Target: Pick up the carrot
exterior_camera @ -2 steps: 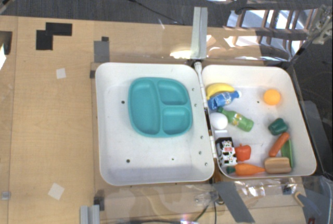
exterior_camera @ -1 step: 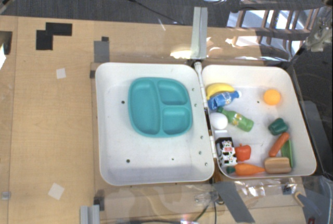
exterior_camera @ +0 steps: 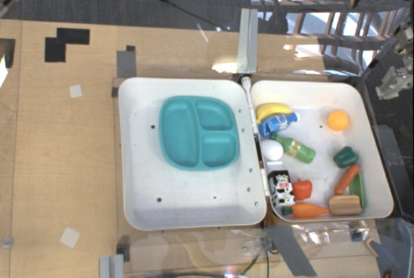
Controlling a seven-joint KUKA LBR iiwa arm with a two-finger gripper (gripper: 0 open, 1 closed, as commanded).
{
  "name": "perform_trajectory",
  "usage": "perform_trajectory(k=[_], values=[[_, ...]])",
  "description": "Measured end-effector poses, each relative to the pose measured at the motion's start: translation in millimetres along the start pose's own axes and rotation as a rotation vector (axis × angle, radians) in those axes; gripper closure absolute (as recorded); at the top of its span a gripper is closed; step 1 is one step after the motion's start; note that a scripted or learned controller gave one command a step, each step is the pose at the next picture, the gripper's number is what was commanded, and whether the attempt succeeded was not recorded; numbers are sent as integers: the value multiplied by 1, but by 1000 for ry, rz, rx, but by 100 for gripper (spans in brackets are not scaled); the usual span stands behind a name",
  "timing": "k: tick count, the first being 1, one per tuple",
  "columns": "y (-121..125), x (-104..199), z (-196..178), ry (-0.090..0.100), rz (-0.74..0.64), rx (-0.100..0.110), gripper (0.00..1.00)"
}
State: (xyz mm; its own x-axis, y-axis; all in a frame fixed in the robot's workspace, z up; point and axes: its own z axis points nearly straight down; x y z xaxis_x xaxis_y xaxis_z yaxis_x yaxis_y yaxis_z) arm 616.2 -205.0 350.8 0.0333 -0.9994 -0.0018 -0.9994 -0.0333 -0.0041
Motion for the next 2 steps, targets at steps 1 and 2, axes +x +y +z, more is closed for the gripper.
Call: perform_trajectory(k=[1,2], values=[[-55,-6,-11,0,-337,5,100],[0,-8,-42,4,-858,4,100]])
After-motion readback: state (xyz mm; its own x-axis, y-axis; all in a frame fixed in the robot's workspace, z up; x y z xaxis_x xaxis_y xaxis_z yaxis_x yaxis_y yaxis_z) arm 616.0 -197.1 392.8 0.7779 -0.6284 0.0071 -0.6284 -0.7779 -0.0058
